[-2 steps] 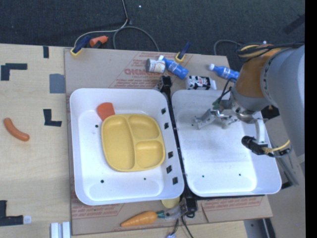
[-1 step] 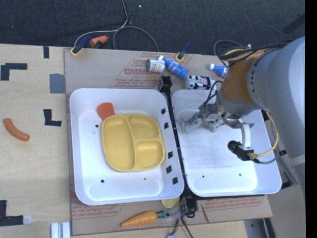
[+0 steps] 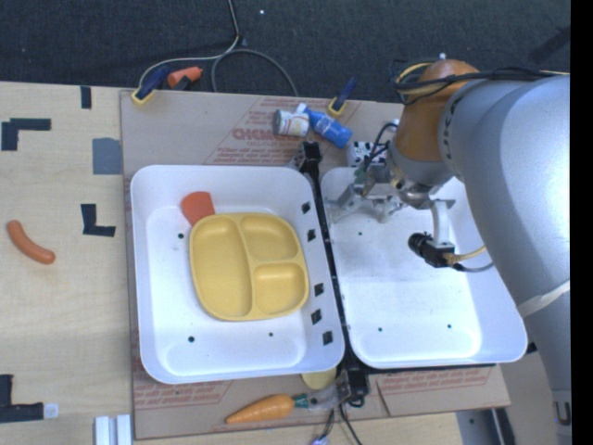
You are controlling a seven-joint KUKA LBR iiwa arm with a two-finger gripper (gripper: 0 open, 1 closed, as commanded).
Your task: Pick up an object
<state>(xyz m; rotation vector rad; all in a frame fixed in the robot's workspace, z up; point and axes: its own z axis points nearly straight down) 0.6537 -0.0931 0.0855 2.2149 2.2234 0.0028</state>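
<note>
The arm point(image 3: 500, 156) fills the right side of the frame, reaching in over the right bin point(image 3: 417, 332); it sits bent low so the wrist points down into that bin's upper part. The left bin point(image 3: 157, 341) sits centre-left, touching the right one along a shared edge clipped by black clamps, which likely keep both from sliding.

A yellow divided plate point(image 3: 248, 265) lies flat in the middle of the left bin, the biggest candidate to pick, though probably too broad and shallow for an easy pinch. An orange-red block point(image 3: 196, 206) rests just above the plate's upper-left corner, touching or nearly touching it; it looks the easier grab.

The gripper point(image 3: 371, 197) hangs at the upper left of the right bin, close to the dividing edge, low over the floor. Nothing is seen between its parts, and whether it stands wide or narrow cannot be told here.

Outside the bins: a carrot point(image 3: 264, 408) at bottom centre, a sausage point(image 3: 31, 242) at far left, a blue-and-white bottle point(image 3: 313, 123) at upper centre, out of reach, likely spares.
</note>
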